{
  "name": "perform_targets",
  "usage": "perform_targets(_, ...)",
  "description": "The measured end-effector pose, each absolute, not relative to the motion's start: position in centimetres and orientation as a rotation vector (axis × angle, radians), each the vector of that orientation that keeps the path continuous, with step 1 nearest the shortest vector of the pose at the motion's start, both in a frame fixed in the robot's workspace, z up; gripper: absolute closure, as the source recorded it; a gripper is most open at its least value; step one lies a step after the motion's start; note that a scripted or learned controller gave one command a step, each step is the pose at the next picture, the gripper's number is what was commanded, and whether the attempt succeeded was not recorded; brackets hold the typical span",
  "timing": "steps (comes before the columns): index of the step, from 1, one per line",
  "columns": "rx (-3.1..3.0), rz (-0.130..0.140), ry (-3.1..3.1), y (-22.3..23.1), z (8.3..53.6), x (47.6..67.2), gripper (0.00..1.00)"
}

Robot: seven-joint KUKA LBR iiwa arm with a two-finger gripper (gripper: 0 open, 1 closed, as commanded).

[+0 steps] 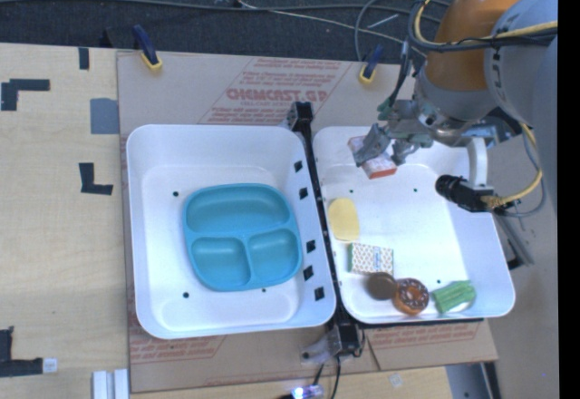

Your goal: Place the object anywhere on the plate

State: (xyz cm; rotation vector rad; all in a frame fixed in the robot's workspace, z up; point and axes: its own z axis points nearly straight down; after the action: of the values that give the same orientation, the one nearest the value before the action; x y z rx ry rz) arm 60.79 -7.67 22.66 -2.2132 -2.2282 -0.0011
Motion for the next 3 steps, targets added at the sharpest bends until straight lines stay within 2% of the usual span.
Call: perform_targets(3, -2.214, -0.001, -2.228, 8.3, 23.1, 64.2, 1.0)
